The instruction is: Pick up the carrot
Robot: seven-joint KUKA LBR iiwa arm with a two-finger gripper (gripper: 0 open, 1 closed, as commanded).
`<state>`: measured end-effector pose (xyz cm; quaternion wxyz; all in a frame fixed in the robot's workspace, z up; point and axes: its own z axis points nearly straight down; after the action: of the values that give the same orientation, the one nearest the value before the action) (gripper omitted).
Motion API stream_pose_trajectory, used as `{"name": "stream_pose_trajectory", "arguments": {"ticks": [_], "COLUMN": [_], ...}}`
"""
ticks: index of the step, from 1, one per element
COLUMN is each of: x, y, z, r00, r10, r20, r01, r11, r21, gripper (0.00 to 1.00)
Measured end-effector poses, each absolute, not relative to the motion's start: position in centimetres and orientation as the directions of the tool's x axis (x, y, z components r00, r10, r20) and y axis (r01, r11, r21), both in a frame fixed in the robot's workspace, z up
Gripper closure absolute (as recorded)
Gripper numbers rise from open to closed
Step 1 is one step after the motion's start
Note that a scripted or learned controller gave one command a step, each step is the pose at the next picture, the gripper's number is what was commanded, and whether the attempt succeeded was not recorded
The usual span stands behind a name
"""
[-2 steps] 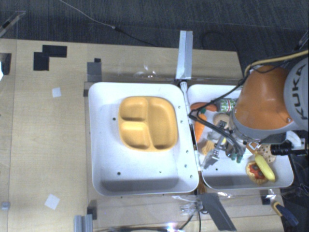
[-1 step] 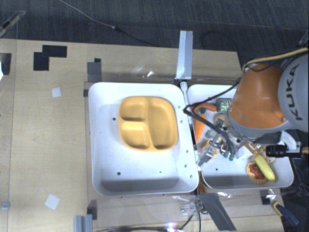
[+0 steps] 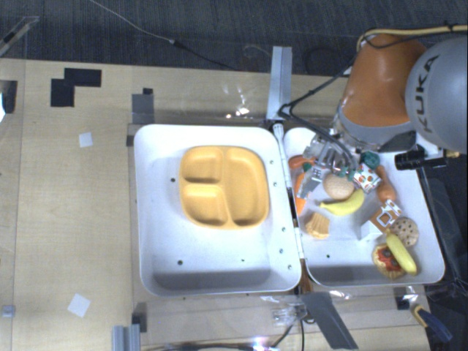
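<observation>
Honestly, that carrot is buried in the worst corner

So the gripper (image 3: 327, 165) is down in the right bin (image 3: 431, 269), hovering low over the pile of toy food, and I can't tell from this angle how it's set or whether it has anything. The carrot (image 3: 296, 162) looks like the orange bit just to the camera-left of the gripper, pushed up close to the bin's left wall and partly hidden under the tooling — so I'm guessing on its full shape.

Handling-wise: looks like hard plastic play food, so light, stiff and probably slick. It won't squash, but it'll likely squirt out of a pinch near the tapered tip. I'd grab across the thick middle, fingers square to its long axis.

Crowding is the headache — a round tan piece (image 3: 338, 187) and a banana (image 3: 345, 204) sit just below the gripper, and the wall leaves little room on the far side. The yellow divided plate (image 3: 222, 186) is well off to the left in the other bin (image 3: 157, 269).
</observation>
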<state>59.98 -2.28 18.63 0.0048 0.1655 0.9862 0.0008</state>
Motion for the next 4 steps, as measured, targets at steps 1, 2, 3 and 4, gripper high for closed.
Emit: {"name": "stream_pose_trajectory", "arguments": {"ticks": [1, 2, 3, 4], "x": [52.8, 52.8, 59.3, 57.6], "y": [1.5, -8.6, -4.5, -9.7], "z": [18.6, 24.2, 18.4, 11.0], "r00": [-0.923, -0.875, -0.874, -0.877], "r10": [0.384, 0.484, 0.485, 0.481], "r20": [-0.005, -0.012, -0.003, -0.012], "r01": [0.384, 0.484, 0.485, 0.481], "r11": [0.923, 0.875, 0.874, 0.877], "r21": [0.004, 0.003, 0.003, 0.005], "gripper": [0.00, 0.00, 0.00, 0.00]}}
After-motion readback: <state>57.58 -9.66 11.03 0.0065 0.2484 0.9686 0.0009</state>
